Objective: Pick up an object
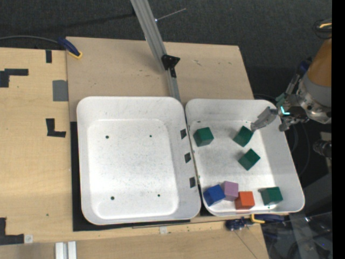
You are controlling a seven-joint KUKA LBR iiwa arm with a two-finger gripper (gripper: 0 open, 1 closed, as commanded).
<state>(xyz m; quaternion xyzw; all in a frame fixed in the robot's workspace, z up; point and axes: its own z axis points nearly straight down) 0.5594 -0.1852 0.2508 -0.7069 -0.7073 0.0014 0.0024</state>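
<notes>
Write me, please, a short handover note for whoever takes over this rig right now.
Gripper: over the right bin, its tip beside the upper-right green block; nothing visibly held.
Blocks, all in the right bin: green ones upper left, centre and bottom right; blue, purple and orange clustered along the bottom edge.
Done: nothing lifted.
Left: grasp one block and raise it.

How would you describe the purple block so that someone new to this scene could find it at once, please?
Look in the right-hand white bin, along its near edge, where three blocks sit clustered. The purple block is the middle one, with a blue block on its left and an orange block on its right. It is the only purple thing on the bench.
</notes>
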